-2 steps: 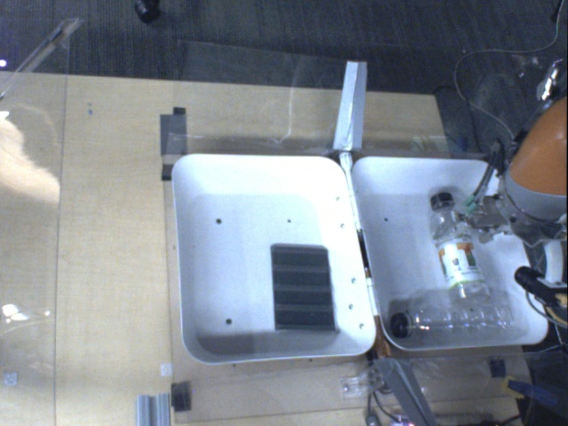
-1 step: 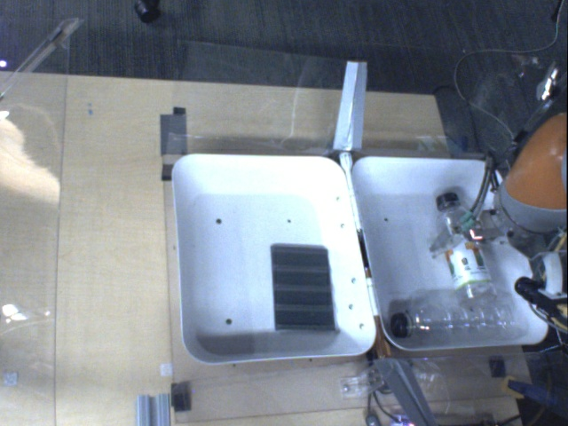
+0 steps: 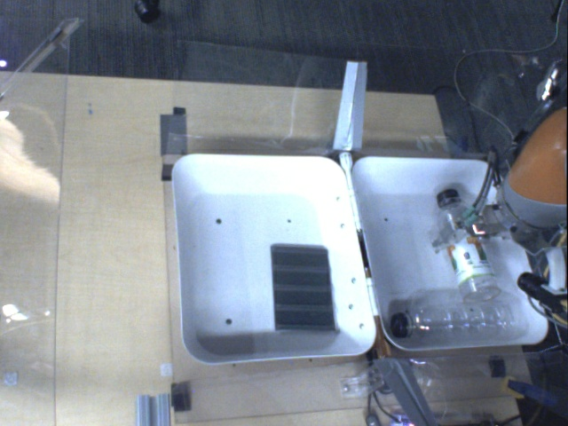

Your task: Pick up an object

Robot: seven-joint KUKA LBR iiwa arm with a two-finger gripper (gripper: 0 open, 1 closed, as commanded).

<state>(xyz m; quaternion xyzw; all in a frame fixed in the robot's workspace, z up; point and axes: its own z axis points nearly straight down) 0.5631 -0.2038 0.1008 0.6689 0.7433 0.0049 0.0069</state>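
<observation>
Holding two bottles (image 3: pixel 463 257) (image 3: pixel 453 319), one grid (image 3: pixel 303 287).

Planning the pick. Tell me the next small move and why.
Probably lower the end effector straight onto the small clear bottle in the right bin. It sits right at that bottle, which lies tilted with its black cap toward the back; a larger clear bottle lies along the front wall, farther off.
</observation>
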